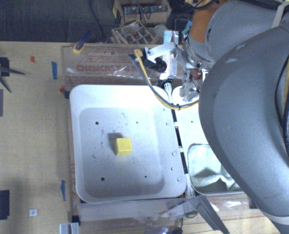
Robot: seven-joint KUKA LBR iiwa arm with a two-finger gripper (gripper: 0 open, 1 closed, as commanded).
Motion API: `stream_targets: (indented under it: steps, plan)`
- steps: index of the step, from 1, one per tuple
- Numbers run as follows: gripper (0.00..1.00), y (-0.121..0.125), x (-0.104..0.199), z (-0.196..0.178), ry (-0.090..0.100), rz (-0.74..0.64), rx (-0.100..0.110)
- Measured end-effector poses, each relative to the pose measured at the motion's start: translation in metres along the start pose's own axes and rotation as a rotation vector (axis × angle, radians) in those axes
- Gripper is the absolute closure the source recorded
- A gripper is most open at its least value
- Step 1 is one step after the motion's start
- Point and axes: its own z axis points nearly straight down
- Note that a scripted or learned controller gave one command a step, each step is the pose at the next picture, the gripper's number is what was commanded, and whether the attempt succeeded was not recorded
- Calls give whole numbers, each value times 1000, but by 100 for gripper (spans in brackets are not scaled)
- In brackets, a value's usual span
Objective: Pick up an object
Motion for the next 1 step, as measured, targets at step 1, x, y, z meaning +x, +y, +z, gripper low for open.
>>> stream_targets:
  steps: [1]
  plan:
    - [100,25,-25,-79,-2,-263,0]
